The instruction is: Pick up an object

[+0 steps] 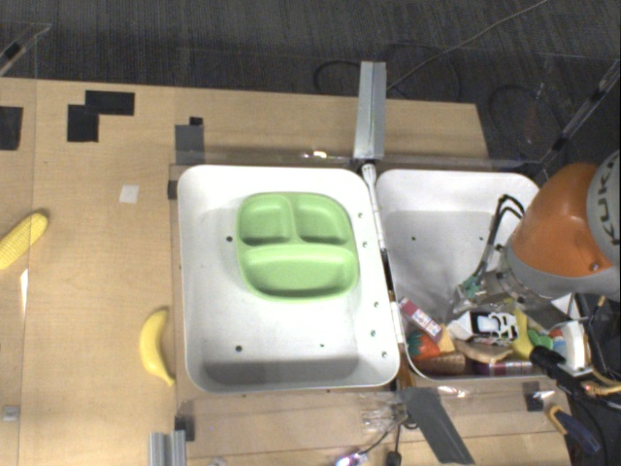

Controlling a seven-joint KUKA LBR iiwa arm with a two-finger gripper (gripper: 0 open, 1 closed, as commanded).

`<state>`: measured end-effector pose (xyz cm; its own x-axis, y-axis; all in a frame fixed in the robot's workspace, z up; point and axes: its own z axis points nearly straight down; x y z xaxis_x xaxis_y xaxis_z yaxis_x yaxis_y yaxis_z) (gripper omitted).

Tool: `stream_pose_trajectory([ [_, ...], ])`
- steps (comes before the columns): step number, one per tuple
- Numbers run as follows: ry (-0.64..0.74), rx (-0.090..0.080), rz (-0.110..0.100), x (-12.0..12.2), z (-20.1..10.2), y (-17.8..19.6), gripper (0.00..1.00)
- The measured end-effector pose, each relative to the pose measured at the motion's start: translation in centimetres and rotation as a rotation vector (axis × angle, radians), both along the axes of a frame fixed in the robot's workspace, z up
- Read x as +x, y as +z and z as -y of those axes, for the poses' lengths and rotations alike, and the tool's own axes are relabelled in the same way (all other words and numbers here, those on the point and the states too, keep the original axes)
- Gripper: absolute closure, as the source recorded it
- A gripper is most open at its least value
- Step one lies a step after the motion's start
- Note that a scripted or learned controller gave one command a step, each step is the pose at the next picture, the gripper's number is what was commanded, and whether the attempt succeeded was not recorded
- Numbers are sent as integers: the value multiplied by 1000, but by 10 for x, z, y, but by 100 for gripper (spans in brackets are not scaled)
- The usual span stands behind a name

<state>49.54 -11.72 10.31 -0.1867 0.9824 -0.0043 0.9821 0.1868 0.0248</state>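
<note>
Because the grey and orange wrist covers it from above, the two-finger claw (482, 304) is hard to read: whether it is released or clenched I cannot tell, and nothing can be seen gripped in it. It hangs low over the near right part of the right white plastic bin (437, 212), where a heap of small mixed objects (466, 349) lies packed against the near wall.

Closest to the claw are a pale flat oval piece (495, 354) and a yellow blocky piece (534, 338). Farther left lie a brown stick-like piece (441, 362) and a small pink-and-white labelled tube (417, 316).

These look like light, stiff, toy-like pieces, probably plastic or wood, though the view is too coarse to be sure. They seem smooth rather than fragile, so slipping is the likelier trouble. The tube sits at the heap's left edge with bare floor beside it. A hold across its narrow width seems the cleanest choice.

The bin floor is slick and the near wall is close, so pieces may slide or jam there.

Well apart, the left white plastic bin (209, 338) holds a green divided plastic plate (296, 243). On the pale wooden bench (87, 289) beyond lie a yellow banana (152, 343) and a yellow corn cob (21, 239).
</note>
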Motion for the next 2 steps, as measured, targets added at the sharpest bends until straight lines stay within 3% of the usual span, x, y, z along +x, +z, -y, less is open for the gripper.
stream_pose_trajectory([
  [1,-263,3,-20,40,-48,82,100],
  [2,-262,3,-21,40,-48,82,0],
])
